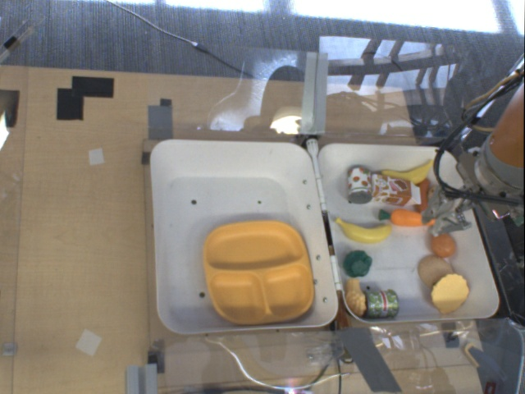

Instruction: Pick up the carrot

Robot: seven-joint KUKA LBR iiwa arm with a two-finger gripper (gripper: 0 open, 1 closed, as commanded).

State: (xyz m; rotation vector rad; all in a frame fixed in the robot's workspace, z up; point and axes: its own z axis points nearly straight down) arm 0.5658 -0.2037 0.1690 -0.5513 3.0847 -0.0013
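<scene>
Nearest, along the right bin's (492,306) front edge, a small can (381,303) lies between a knobbly brown piece (354,296) and a yellow round slice (449,292), while the left bin (176,212) holds a yellow divided tray (257,271). Farther back the carrot (404,217) lies on the bin floor, just beyond a banana (365,231), its orange end touching or just short of the gripper (443,218). I cannot tell how the fingers stand; behind the carrot lies a printed can (359,185).

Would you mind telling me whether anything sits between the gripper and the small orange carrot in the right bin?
Nothing visible does. The gripper hangs just right of the small orange carrot, with bare bin floor between them. A round orange fruit lies just below the gripper, and a red-and-white carton crowds the carrot from above.
</scene>
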